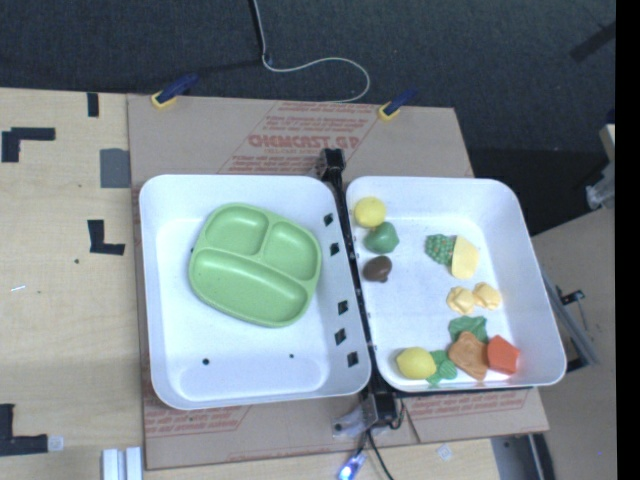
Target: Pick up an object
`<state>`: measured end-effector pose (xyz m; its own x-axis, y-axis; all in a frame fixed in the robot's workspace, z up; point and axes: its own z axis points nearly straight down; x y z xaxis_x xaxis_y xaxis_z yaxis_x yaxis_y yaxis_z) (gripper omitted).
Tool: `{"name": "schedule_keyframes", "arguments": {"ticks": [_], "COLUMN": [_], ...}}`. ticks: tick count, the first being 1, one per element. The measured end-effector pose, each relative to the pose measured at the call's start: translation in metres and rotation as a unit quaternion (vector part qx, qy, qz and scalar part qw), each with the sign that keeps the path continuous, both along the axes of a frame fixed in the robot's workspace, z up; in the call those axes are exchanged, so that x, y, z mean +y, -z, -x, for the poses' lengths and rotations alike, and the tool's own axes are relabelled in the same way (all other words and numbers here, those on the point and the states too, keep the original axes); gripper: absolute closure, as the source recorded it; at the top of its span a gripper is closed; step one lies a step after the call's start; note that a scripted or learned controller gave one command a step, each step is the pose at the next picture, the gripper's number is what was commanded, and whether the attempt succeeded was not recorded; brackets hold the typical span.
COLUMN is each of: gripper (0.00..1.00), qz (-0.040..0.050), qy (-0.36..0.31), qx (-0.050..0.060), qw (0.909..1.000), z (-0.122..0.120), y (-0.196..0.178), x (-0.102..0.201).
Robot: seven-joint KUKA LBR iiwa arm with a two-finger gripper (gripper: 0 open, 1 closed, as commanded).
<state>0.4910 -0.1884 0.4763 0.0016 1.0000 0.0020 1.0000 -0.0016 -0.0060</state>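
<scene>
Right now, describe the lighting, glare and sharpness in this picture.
Camera view: even, soft light, only faint shadows under the green divided plate; white bins bright but not blown out; small toy foods slightly blurred, edges soft; dark floor at the top underexposed.

The left bin (160, 268) is taken up mostly by a green divided plate (256, 264), with bare floor along its near edge and left side. In the right bin (505, 203), toys crowd the left wall: a yellow ball (369, 211), a green piece (381, 237) and a brown piece (377, 267). More cluster on the right and near sides, among them a lemon (416, 362) and an orange block (502, 354). The bin's middle and far right corner lie open.
</scene>
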Motion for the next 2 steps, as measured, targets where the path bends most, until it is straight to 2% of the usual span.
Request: {"name": "schedule_keyframes", "arguments": {"ticks": [1,2], "gripper": [1.00,1.00], "qz": [0.0000,0.0029], "qy": [-0.001,-0.005], "qx": [0.001,-0.011], "qw": [1.0000,0.9999], "z": [0.008,-0.046], "y": [0.077,-0.067], "x": [0.010,0.060]}}
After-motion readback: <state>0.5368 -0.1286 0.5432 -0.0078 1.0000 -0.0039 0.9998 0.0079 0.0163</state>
